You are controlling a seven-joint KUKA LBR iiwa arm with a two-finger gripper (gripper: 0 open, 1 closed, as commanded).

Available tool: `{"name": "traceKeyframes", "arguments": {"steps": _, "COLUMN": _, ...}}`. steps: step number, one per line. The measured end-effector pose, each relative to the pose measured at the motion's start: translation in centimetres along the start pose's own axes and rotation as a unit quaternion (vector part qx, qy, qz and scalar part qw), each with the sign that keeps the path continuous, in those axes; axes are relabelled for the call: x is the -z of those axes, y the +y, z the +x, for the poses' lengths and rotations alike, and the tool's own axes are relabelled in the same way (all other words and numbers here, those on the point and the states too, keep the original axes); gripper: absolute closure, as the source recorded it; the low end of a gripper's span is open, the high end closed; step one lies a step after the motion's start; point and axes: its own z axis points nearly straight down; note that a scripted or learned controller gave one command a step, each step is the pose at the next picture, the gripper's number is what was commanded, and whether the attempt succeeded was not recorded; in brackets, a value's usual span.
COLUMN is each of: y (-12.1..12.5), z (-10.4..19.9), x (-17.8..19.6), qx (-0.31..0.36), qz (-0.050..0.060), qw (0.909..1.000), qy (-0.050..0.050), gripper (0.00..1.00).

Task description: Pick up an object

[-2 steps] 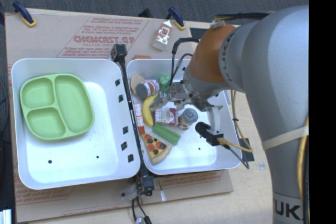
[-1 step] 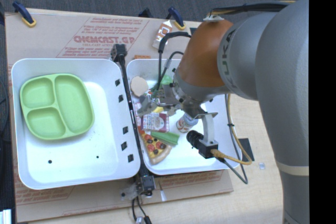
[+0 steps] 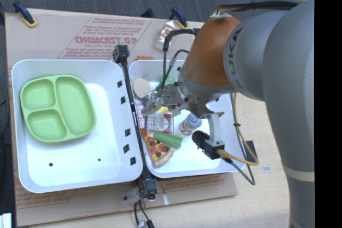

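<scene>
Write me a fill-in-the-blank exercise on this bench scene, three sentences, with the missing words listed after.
1. The green plate has ___ compartments.
2. The plate lies in the ___ bin.
3. The pizza slice lies in the ___ bin, where the gripper reaches in.

Missing words: three; left; right

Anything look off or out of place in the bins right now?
Nothing looks spilled or damaged. The green divided plate lies flat in the left bin; the toy pizza slice and other small items lie jumbled in the right bin under the gripper.
</scene>
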Motion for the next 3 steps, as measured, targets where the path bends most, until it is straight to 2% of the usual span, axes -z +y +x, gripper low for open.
{"name": "traceKeyframes", "arguments": {"steps": 1, "y": 0.1, "z": 0.0, "x": 1.0, "qx": 0.002, "qz": 0.0, "qw": 1.0, "qy": 0.0, "gripper": 1.0}}
{"name": "traceKeyframes", "arguments": {"steps": 2, "y": 0.1, "z": 0.0, "x": 1.0, "qx": 0.003, "qz": 0.0, "qw": 1.0, "qy": -0.001, "gripper": 0.0}}
{"name": "traceKeyframes", "arguments": {"steps": 3, "y": 0.0, "z": -6.0, "x": -11.1, "qx": -0.003, "qz": -0.001, "qw": 1.0, "qy": -0.001, "gripper": 0.0}}
